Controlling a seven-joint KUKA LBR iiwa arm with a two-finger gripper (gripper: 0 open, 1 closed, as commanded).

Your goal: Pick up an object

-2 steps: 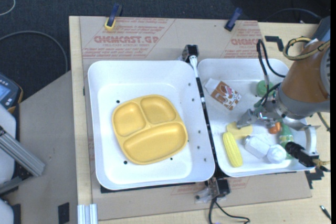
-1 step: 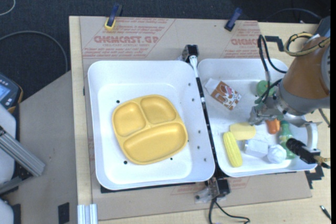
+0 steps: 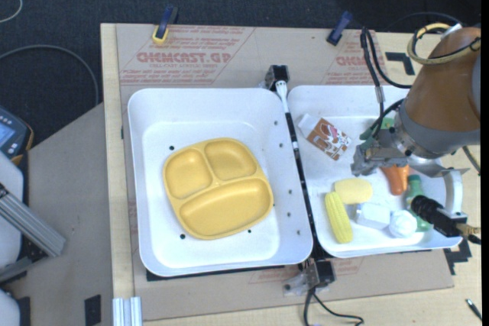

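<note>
Left bin (image 3: 145,164) holds a yellow divided plate (image 3: 218,187), about centre. Right bin (image 3: 321,99): brown snack packet (image 3: 328,138) at 10 o'clock, corn cob (image 3: 338,216) at 7 o'clock, pale yellow block (image 3: 354,190) just beside the cob's top end, white bottle (image 3: 386,219) at 6 o'clock, carrot (image 3: 397,178) near centre. Arm (image 3: 447,99) reaches in from 3 o'clock; tool (image 3: 372,159) sits over the right bin, just above the yellow block, beside the carrot. Tool state: cannot tell.
</note>
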